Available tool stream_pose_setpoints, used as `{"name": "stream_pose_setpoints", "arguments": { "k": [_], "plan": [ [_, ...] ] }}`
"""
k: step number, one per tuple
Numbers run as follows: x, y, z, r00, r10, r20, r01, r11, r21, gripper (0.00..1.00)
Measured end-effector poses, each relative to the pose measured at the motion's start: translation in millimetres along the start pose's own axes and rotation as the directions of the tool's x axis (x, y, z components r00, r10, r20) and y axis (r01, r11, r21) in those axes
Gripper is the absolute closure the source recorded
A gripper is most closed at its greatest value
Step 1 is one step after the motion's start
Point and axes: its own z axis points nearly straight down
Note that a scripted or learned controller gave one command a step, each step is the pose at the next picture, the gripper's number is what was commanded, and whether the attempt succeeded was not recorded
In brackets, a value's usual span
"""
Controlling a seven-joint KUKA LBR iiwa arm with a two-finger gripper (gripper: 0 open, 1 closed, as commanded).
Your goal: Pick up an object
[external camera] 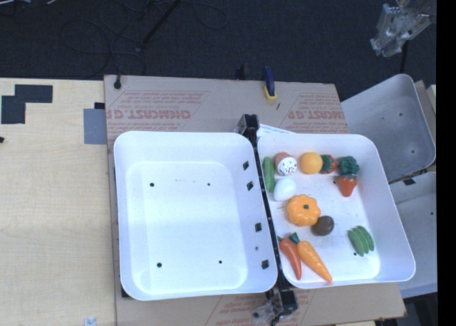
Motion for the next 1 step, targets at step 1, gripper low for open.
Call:
{"name": "stream_pose_setpoints", "arguments": {
  "k": [1],
  "plan": [
    [-35.5,0.1,0.0,1.000,0.000,0.000,0.000,1.000,0.000,1.00]
  ]
}}
